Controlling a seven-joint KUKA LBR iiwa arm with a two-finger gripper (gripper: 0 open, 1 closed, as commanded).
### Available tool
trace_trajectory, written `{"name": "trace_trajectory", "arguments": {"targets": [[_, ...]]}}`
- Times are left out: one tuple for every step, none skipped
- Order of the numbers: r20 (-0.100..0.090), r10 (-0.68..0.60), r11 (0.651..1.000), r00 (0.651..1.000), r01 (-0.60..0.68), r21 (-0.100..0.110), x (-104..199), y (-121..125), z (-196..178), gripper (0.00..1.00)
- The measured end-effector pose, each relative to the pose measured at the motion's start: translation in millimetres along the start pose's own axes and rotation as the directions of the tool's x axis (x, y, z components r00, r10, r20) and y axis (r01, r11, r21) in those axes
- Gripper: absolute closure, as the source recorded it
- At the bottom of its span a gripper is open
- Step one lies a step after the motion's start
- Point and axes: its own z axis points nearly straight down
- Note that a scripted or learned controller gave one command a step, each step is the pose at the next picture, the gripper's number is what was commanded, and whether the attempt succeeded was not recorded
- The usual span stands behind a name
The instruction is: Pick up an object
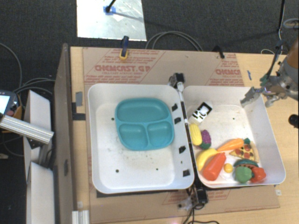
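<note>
The right bin holds toy food heaped at its near end: a corn cob, purple grapes, a yellow banana, a red pepper-like piece, an orange carrot, a pizza slice, a green vegetable and a red-orange piece. A small black-and-white item lies near the bin's far left. My gripper hovers over the bin's far right corner, open, with nothing between its fingers, well apart from the food.
In the left bin lies a teal divided plate. A row of black clips joins the two bins. Cardboard lies under both bins. Cables run behind the bench.
</note>
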Motion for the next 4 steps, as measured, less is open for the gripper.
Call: {"name": "trace_trajectory", "arguments": {"targets": [[-0.002,0.003,1.000,1.000,-0.003,0.005,16.2,-64.5,148.2,0.00],[0.007,-0.004,1.000,1.000,0.004,-0.018,-8.3,37.1,33.8,0.00],[-0.006,-0.004,1.000,1.000,0.004,0.011,57.5,-19.6,130.2,0.00],[0.002,0.009,1.000,1.000,-0.009,0.000,6.9,-96.9,39.3,0.00]]}}
